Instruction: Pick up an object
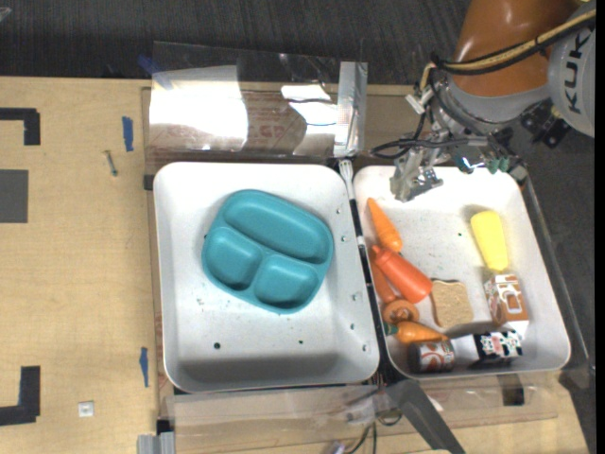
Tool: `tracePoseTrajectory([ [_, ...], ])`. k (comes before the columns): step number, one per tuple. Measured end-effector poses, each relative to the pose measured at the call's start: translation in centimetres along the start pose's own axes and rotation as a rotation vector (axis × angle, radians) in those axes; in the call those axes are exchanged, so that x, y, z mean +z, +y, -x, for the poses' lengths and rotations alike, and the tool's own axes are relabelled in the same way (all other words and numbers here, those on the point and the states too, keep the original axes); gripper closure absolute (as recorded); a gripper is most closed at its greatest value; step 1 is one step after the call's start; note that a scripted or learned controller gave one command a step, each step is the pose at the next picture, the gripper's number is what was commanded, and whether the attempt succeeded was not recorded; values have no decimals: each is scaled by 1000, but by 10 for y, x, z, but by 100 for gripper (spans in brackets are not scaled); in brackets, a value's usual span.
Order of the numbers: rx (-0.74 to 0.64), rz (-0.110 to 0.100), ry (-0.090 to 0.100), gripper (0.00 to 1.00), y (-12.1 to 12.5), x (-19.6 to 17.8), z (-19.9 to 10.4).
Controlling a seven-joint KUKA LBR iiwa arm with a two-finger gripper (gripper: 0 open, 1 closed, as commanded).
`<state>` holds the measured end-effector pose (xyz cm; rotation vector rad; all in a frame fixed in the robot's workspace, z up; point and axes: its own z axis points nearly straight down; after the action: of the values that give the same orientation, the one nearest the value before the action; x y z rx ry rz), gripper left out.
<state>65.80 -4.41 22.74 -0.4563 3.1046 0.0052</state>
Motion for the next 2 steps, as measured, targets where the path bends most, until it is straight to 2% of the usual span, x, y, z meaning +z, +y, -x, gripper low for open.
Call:
tracePoseTrajectory([
  [1,-145,-5,-7,100,1,-16,12],
  [2,-410,-6,-7,100,-9,-34,8],
])
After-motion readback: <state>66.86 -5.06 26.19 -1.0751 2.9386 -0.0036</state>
